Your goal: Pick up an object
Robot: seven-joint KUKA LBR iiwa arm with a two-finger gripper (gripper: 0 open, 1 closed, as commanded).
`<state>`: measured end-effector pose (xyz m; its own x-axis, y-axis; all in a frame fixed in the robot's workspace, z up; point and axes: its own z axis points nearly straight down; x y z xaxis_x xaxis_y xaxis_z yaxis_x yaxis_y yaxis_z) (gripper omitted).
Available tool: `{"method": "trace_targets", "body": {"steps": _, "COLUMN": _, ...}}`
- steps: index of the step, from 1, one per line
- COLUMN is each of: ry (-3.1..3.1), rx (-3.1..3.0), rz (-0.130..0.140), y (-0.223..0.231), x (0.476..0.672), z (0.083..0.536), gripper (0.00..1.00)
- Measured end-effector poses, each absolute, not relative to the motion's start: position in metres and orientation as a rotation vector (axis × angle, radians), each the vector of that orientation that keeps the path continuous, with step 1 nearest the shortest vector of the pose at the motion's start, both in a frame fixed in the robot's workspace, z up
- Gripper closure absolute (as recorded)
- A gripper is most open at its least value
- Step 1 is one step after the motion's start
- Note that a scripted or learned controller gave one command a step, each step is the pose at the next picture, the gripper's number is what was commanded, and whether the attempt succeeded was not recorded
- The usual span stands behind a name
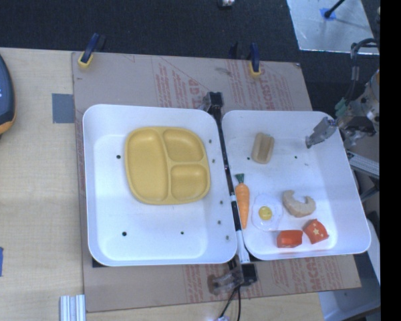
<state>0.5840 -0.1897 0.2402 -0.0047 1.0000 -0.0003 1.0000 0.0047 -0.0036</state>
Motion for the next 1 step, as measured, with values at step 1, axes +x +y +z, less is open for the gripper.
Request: {"method": "trace_targets", "body": {"steps": 1, "ry": -2.226, "rx": -2.205, "rz": 0.009, "y": -0.1549, "x": 0.6221, "z": 0.1352, "gripper": 0.00}}
